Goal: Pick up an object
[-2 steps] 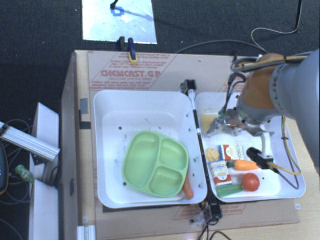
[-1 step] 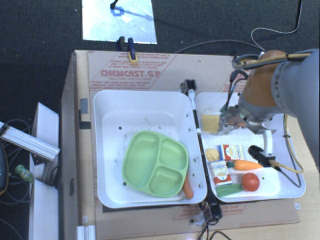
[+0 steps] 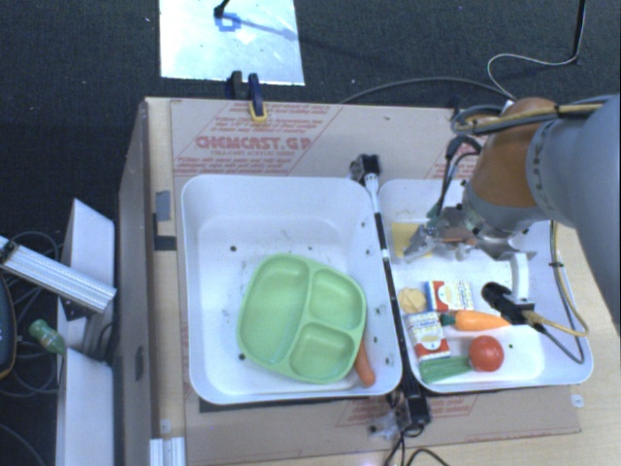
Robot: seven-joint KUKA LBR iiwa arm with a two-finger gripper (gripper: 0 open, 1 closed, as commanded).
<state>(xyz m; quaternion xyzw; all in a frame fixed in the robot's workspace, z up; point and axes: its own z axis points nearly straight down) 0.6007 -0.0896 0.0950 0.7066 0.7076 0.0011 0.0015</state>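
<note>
Dark carpet [image 3: 78, 56] is surrounding the bench [image 3: 281, 129], and a shiny sheet [image 3: 228, 27] is lying on the floor beyond its far edge. A blue and yellow clamp [image 3: 254, 92] is sitting at the far edge of the bench. Two white bins are sitting side by side on the bench, with their inner walls touching.

The left bin [image 3: 194, 289] is holding a green plate [image 3: 303, 316] with three compartments, lying flat toward the near side. An orange sausage [image 3: 364, 367] is lying just beside the plate's near right corner, against the bin's right wall.

The arm [image 3: 543, 168] is reaching in from the right over the right bin [image 3: 505, 384]. The gripper [image 3: 419, 246] is hanging low in the far left part of that bin, with its tip just beside a yellow slab [image 3: 400, 231] that is lying by the left wall. Whether the gripper is open or closed, I cannot tell, and nothing is showing in its hold.

The other objects are lying in the near half of the right bin. A yellow chunk [image 3: 414, 300] is sitting next to a red and white carton [image 3: 450, 294], with a second carton [image 3: 427, 336] just nearer. A carrot [image 3: 473, 320] is lying across the middle, a tomato [image 3: 486, 354] is sitting near it, and a cucumber [image 3: 444, 367] is lying along the near wall, touching the tomato.
</note>
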